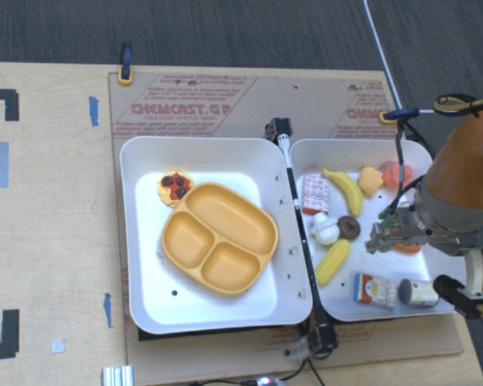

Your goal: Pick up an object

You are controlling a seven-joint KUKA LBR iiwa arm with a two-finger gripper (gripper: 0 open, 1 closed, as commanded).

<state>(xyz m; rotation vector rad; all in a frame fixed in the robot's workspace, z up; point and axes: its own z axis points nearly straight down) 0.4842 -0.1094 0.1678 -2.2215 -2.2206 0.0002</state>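
The right white bin [338,310] holds several toy foods: a banana [344,190], a corn cob [332,262], a red-and-white packet [315,193], a white garlic-like piece [326,233], a brown round piece [349,227], an orange lump [370,180] and a pink piece [398,173]. A small carton [374,289] and a white cylinder [419,293] lie near its front wall. My gripper [385,238] hangs low over the right half of this bin, right of the brown piece. A red-orange piece [409,248] peeks out beside it, partly hidden by the wrist.
The left white bin [137,215] holds a yellow divided plate [219,237] and a small berry tart [175,186] at its back left. A black ridge [294,207] separates the bins. The grey and orange arm [465,175] covers the right bin's right side.
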